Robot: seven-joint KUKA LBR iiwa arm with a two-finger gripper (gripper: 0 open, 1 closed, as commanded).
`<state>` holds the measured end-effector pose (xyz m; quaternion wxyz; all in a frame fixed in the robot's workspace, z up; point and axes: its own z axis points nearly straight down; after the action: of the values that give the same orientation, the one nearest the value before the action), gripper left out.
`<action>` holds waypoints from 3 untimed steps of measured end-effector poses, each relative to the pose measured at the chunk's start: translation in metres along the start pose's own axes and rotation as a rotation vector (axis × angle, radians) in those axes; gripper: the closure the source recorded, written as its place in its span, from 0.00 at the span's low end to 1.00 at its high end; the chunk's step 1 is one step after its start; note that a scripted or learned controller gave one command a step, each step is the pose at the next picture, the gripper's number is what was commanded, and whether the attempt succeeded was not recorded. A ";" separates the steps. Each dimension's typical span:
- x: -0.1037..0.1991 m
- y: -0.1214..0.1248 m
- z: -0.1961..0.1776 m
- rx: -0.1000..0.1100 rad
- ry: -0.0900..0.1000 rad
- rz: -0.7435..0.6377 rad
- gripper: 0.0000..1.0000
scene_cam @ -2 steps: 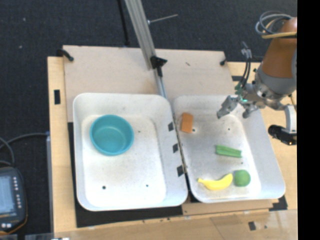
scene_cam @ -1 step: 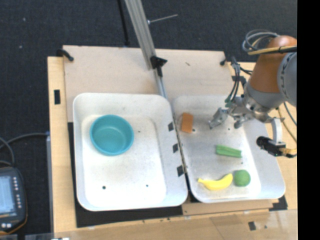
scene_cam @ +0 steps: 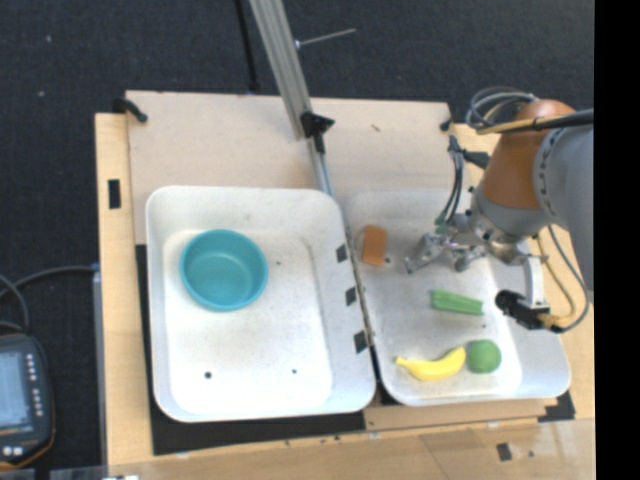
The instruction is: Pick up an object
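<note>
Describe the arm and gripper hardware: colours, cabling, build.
Grey arm with a broad orange band above the wrist. Dark cables loop beside it down to a bare metallic gripper. A black fitting with orange cable sits lower.

The arm (scene_cam: pixel 545 173) runs off the right edge, its base unseen.
</note>
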<state>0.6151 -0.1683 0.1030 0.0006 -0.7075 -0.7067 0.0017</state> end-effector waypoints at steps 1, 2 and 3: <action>-0.001 0.002 -0.015 -0.008 -0.001 0.002 1.00; -0.001 0.009 -0.078 -0.012 -0.001 -0.004 1.00; -0.003 0.011 -0.133 -0.011 -0.001 -0.005 1.00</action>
<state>0.6261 -0.1706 0.2362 -0.0037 -0.7058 -0.7084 -0.0018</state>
